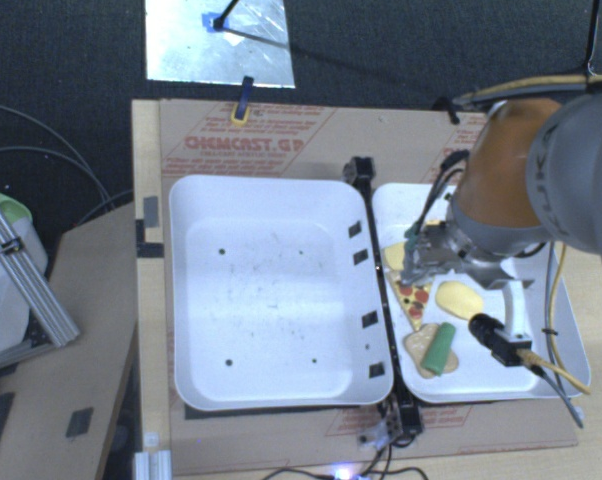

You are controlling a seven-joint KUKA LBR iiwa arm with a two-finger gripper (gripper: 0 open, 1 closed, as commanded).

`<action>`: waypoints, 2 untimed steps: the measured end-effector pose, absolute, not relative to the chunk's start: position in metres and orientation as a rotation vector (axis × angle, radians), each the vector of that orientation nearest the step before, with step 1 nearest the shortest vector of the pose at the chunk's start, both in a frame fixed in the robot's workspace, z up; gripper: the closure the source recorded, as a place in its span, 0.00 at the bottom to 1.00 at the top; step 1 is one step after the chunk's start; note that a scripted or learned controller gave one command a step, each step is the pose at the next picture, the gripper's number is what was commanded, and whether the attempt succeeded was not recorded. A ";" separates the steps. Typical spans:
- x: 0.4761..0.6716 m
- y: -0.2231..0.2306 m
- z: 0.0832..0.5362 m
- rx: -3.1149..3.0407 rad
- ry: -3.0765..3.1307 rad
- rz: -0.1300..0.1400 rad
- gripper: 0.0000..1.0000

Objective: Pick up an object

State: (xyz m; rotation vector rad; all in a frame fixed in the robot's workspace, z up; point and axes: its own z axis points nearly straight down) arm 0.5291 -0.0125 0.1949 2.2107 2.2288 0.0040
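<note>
White bins (271,298) number two (side by side); pincer (413,268) state unclear above one green cylinder (440,348).

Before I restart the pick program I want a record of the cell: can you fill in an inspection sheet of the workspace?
Surface: two shallow white bins side by side on a cardboard sheet; left bin, right bin.
Job's things: in the right bin, a green cylinder lying on a tan piece, a yellow piece, a pizza slice toy.
Clutter: metal plate on the floor beyond the bench.
Gripper: gripper low over the right bin's left side; fingers not discernible.
Cables: yellow cable along the arm.
Surroundings: dark carpet.
</note>
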 end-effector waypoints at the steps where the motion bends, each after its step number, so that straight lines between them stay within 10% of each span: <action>1: 0.548 0.052 0.184 2.210 2.233 0.005 1.00; 2: 0.491 0.069 0.320 2.208 2.227 0.021 1.00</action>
